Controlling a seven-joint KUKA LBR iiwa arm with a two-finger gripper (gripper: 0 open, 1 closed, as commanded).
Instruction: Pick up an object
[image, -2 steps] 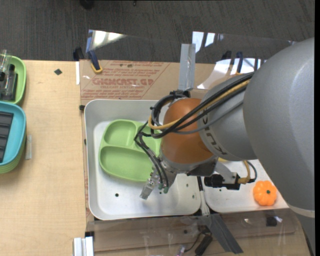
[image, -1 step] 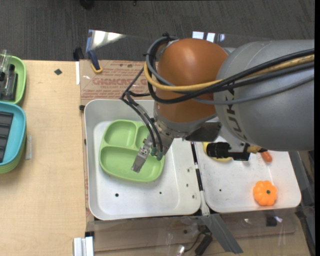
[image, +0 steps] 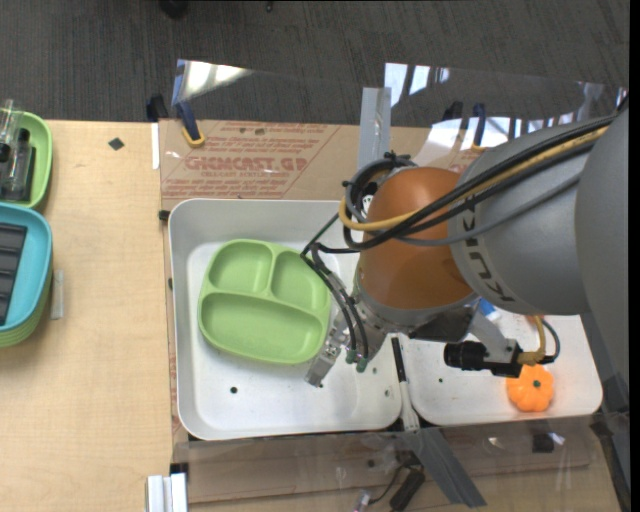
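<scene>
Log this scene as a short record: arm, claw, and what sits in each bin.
arm: grey with an orange band, reaching over the bins from the right
claw: low over the left bin, just off the plate's near right edge
left bin contents: green divided plate
right bin contents: small orange pumpkin near its front right corner
held object: none visible between the fingers

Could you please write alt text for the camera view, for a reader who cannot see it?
A grey arm with an orange band reaches from the right over two white bins, its gripper low in the left bin beside a green divided plate. A small orange pumpkin sits in the right bin.
</scene>
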